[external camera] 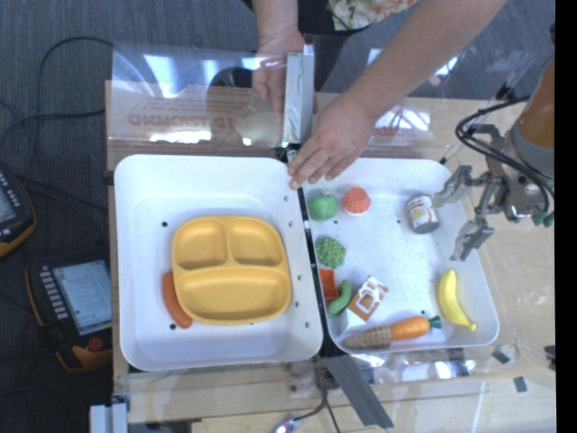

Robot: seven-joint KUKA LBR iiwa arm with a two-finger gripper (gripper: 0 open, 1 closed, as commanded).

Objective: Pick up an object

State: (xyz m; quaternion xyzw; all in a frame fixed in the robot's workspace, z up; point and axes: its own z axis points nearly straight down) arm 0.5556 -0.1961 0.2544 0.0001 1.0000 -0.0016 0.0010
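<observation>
We see pincer (462, 215) w/ fingers apart, holding nothing, over right bin's (388, 174) right edge, small can (420, 214) just to its left.

Orange sausage (175, 301) half under yellow tray (232, 269), arm (541, 115) cut off at right edge, can (420, 214) label unreadable

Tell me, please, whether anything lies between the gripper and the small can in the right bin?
Nothing visible does. The gripper sits at the right bin's right edge, open, and the can lies just to its left with bare bin floor between them.
</observation>
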